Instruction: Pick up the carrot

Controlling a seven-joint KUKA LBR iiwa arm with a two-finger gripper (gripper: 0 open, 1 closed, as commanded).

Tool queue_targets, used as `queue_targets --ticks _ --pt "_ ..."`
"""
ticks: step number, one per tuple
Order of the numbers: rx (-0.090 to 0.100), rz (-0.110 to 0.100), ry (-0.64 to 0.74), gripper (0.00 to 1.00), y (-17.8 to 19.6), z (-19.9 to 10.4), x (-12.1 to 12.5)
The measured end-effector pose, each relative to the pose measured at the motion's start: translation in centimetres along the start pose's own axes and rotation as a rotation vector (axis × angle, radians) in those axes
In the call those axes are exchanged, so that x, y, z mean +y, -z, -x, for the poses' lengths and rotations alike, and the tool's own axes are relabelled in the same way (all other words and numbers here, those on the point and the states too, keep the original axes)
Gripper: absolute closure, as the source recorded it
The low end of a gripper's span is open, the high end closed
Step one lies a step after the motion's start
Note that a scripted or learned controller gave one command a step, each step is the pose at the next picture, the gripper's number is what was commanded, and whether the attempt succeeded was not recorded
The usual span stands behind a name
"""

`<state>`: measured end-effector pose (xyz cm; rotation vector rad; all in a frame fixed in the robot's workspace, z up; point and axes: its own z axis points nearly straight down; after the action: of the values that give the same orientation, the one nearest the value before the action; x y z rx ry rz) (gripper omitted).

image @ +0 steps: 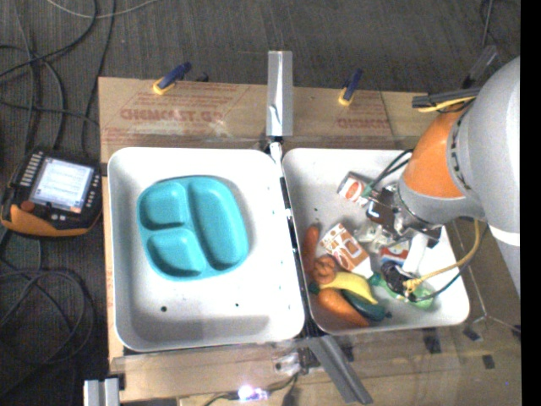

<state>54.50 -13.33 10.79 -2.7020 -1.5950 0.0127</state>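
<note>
The carrot [340, 305] is an orange tapered piece with a dark green end. It lies along the front wall of the right bin [300, 227], partly under a yellow banana [352, 287]. My gripper [392, 242] hangs low over the middle of the right bin, behind and to the right of the carrot and apart from it. Wires and small items around the gripper hide its tip. The orange band of the arm [429, 166] sits above it.
A reddish sausage-like piece [313, 241], an orange lump [325, 269], two white-and-orange cartons [343, 244] [353, 186] and a green item [423, 299] crowd the right bin. The left bin [122, 311] holds a blue divided plate [193, 225].
</note>
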Motion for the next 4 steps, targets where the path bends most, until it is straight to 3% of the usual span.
queue_targets --ticks 1,2,3,4 --pt "0.0 0.002 0.342 1.0 7.2 -6.3 -2.3" --pt "0.0 -0.001 0.35 1.0 7.1 -4.9 -7.5" --pt "-0.001 -0.001 0.113 1.0 8.5 -6.4 -7.5" --pt "-0.002 -0.002 0.101 1.0 7.1 -4.9 -9.9"
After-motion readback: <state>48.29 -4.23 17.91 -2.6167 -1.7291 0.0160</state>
